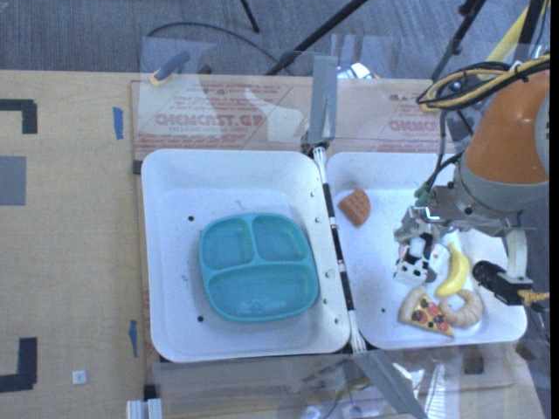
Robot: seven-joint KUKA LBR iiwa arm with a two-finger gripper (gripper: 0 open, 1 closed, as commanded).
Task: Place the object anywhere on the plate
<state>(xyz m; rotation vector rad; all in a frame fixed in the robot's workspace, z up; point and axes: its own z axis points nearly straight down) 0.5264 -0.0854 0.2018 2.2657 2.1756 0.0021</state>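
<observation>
A teal plate [258, 267] with three compartments lies in the left bin [166, 234]. In the right bin [376, 304] lie a brown waffle-like piece [355, 207], a black-and-white cow figure [415, 263], a yellow banana [454, 271], a pizza slice [425, 312] and a tan pretzel-like piece [467, 307]. My gripper [421, 228] hangs from the right over the right bin, just above the cow figure's upper end. The gripper's lower end overlaps the figure.
A metal divider [332, 234] runs between the two bins. Yellow and black cables [463, 81] hang behind the arm's orange band [511, 138]. A black fitting [493, 282] sticks out at the right bin's right side. Cardboard lies behind the bins.
</observation>
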